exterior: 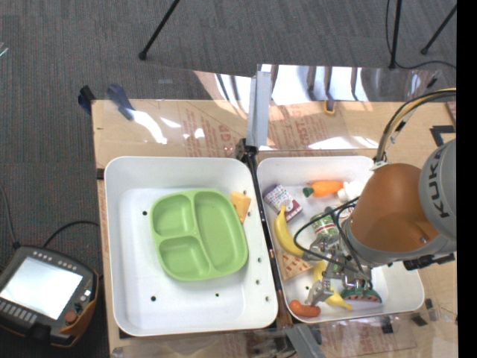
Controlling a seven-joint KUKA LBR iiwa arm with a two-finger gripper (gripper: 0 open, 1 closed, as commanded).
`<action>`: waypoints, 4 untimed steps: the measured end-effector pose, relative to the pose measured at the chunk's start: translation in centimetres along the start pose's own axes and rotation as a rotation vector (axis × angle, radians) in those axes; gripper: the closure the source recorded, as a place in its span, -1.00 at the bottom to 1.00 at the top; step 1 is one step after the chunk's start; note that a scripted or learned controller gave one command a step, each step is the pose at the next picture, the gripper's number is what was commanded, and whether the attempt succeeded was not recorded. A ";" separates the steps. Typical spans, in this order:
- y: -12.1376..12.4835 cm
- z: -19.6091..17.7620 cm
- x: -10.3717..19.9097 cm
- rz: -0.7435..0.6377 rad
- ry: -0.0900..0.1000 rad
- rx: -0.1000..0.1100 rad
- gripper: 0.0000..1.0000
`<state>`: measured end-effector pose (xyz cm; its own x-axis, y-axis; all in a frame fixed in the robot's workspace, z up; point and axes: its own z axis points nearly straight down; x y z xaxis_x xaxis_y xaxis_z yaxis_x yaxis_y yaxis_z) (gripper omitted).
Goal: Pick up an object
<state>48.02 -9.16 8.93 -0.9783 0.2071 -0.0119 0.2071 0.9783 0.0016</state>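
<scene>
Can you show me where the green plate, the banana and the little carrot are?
green divided plate (200,233), camera view, on its large right compartment.
banana (284,233), camera view, on the middle of its curve.
carrot (328,189), camera view, on its orange body.

Grey carpet floor (89,43) with black tripod legs (160,21), cardboard-topped bench (171,125), handheld control pendant (45,293) at lower left.
</scene>
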 end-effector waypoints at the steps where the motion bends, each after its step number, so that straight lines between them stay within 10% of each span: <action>1: 1.9 0.3 -7.9 0.217 0.012 0.002 -1.00; 2: 0.3 0.1 0.4 0.303 0.006 0.004 -1.00; 3: 0.4 -0.8 0.4 0.298 0.010 0.003 1.00; 4: 1.9 -17.4 0.3 0.365 0.002 0.001 1.00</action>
<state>47.88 -7.17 26.33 -0.8401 0.5424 -0.0089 0.5424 0.8401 0.0047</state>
